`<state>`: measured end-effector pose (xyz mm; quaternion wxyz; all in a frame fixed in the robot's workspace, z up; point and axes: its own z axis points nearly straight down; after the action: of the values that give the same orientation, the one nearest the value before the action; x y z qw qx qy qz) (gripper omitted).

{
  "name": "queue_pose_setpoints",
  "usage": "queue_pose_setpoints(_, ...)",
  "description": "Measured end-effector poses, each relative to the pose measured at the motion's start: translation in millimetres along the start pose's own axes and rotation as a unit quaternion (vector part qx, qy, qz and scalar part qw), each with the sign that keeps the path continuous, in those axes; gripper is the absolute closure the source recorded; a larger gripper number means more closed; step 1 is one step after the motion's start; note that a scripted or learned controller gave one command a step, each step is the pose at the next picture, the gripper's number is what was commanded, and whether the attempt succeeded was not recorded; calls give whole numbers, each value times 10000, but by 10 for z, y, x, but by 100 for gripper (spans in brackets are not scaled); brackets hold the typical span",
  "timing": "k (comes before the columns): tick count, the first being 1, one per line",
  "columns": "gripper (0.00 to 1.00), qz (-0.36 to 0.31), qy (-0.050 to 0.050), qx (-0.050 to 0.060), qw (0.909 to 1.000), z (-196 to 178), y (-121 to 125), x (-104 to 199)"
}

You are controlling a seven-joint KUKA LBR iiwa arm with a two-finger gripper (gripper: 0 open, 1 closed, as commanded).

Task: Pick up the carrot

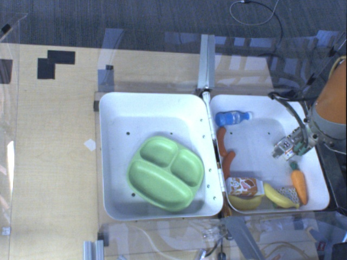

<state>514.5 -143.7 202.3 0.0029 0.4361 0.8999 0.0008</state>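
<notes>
No legible text — only unreadable print on the small packet [244, 187] in the right bin [260, 131].

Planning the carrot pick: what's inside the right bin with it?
The right bin holds the carrot, bananas, a blue bottle, sausages and a packet; anything beneath them is hidden.

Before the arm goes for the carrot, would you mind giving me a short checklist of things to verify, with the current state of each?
1. Carrot in view and reachable: ok. It lies near the right wall of the right bin, its green top toward the gripper.
2. Gripper near the target: ok. It is just above the carrot's green end in the camera view.
3. Gripper holds nothing yet: ok, nothing shows between its tips.
4. Finger opening wide enough: cannot tell.
5. Room around the carrot: not ok. The banana lies right beside its lower end, and the bin wall is close on the other side.
6. Height above the bin floor: cannot tell.
</notes>
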Motion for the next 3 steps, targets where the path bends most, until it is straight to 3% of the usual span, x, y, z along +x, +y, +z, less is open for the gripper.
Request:
queue_pose_setpoints(1, 100, 1563, -1, -1, 9877, -693, 506, -137)
queue_pose_setpoints(2, 100, 1245, 7, 5, 9922, -473, 638, 114)
queue_pose_setpoints(3, 100, 1079, -12, -6, 9942, -2039, 35, -85)
